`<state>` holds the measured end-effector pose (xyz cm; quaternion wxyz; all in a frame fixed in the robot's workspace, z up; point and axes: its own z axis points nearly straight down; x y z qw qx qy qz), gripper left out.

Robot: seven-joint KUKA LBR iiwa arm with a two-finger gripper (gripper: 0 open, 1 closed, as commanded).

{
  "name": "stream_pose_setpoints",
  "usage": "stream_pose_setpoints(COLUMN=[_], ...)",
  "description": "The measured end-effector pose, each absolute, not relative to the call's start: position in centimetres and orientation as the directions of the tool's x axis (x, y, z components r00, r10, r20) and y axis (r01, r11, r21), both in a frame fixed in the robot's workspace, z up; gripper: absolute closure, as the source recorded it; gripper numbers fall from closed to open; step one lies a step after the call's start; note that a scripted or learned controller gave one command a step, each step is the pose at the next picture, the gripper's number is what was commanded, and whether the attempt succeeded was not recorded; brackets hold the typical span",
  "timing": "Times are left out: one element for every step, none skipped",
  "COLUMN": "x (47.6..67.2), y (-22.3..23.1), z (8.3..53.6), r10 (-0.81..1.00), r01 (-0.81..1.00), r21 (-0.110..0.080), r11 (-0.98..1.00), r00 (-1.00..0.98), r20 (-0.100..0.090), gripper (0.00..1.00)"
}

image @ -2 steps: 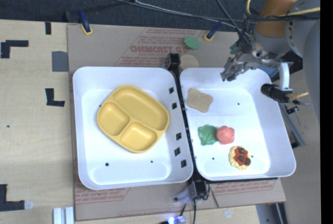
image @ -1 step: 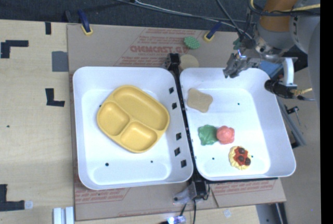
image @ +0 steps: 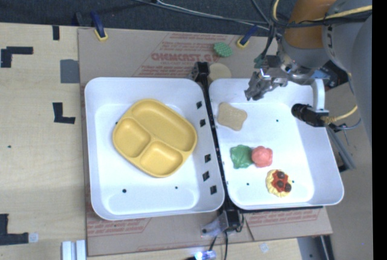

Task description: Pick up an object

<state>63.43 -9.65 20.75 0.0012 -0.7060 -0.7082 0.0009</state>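
Observation:
The right bin (image: pixel 302 132) holds several small objects. A tan bread-like piece (image: pixel 231 116) lies near its left wall. Toward the front sit a green leafy piece (image: pixel 240 156), a pink-red round piece (image: pixel 262 156) touching it, and a yellow piece with red and dark spots (image: pixel 279 183). My gripper (image: pixel 254 89) hangs over the back left of this bin, up and to the right of the tan piece, with nothing seen between its fingers.
The left bin (image: pixel 103 101) carries a yellow divided tray (image: pixel 155 136). A green object (image: pixel 222 49) and a pale round one lie on the cardboard behind the bins. Cables run across the dark floor at the back.

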Motion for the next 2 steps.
stream_pose_setpoints(x=[60.8,60.1], y=[-4.2,1.3], z=[20.8,21.7], r10=[1.0,1.0], r01=[1.0,1.0], r21=[-0.003,-0.002], r11=[0.005,0.007], r00=[-0.005,-0.007], r20=[0.001,0.002], gripper=[1.0,1.0])
